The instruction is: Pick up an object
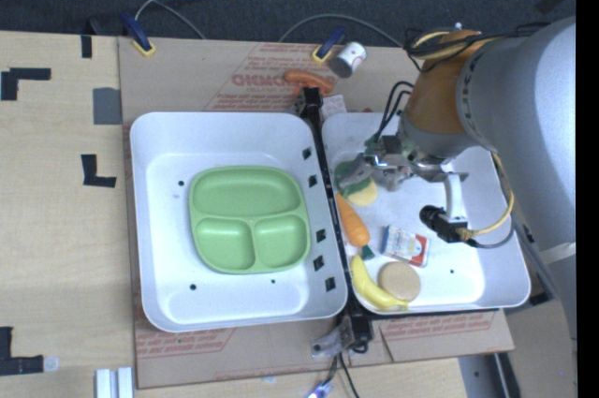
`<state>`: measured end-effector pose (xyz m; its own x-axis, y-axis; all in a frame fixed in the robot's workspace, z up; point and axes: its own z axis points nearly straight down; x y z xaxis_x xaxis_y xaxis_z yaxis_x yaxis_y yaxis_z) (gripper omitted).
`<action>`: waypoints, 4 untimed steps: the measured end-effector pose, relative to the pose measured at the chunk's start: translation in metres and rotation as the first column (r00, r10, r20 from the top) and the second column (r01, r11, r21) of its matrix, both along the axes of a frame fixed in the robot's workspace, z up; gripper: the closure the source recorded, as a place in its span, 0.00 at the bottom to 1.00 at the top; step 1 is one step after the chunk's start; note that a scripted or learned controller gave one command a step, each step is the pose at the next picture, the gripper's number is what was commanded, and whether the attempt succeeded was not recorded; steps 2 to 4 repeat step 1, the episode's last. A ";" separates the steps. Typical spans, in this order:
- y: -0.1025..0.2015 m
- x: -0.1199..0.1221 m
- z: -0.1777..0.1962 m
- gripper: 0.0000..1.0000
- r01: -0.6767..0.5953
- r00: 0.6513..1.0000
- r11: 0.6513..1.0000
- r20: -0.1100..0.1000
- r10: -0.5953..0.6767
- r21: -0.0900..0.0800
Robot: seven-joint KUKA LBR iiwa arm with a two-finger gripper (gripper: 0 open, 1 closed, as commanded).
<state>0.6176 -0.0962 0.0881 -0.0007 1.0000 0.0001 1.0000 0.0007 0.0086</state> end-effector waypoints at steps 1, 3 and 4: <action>0.002 0.003 0.014 1.00 -0.002 1.000 1.000 0.005 0.002 0.005; 0.002 0.003 0.014 1.00 -0.002 1.000 1.000 0.005 0.002 0.005; 0.002 0.003 0.014 1.00 -0.002 1.000 1.000 0.005 0.002 0.005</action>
